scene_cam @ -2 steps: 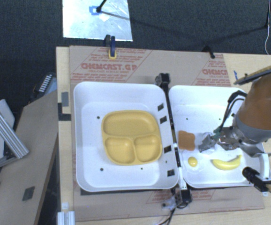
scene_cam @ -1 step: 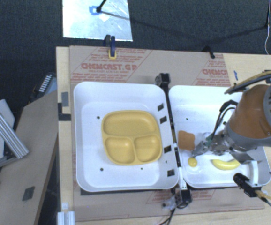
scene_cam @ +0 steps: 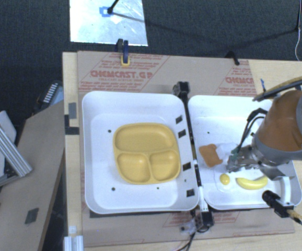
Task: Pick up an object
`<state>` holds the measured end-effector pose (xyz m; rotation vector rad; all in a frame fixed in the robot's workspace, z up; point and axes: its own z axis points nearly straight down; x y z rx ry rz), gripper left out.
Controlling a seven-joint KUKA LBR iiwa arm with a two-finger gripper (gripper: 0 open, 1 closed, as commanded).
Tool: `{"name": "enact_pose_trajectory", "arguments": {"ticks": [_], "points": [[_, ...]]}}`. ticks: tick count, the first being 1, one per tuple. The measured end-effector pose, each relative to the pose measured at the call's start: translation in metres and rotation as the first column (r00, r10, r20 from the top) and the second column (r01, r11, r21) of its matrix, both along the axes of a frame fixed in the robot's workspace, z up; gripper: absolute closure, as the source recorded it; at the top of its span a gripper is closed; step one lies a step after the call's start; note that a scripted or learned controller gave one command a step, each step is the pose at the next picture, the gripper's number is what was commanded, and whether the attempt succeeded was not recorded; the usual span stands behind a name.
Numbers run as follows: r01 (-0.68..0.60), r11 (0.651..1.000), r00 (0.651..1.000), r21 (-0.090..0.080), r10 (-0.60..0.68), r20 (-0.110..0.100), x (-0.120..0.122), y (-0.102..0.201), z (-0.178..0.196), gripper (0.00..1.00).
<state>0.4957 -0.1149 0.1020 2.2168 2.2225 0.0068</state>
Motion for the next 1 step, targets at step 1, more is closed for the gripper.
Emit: {"name": "enact_pose_trajectory", "arguments": {"ticks": [1], "points": [[-0.001, 1.000, 1.000, -0.003, 0.001, 0.000, 0.0010, -0.0038, 0.0432, 1.00]]}}
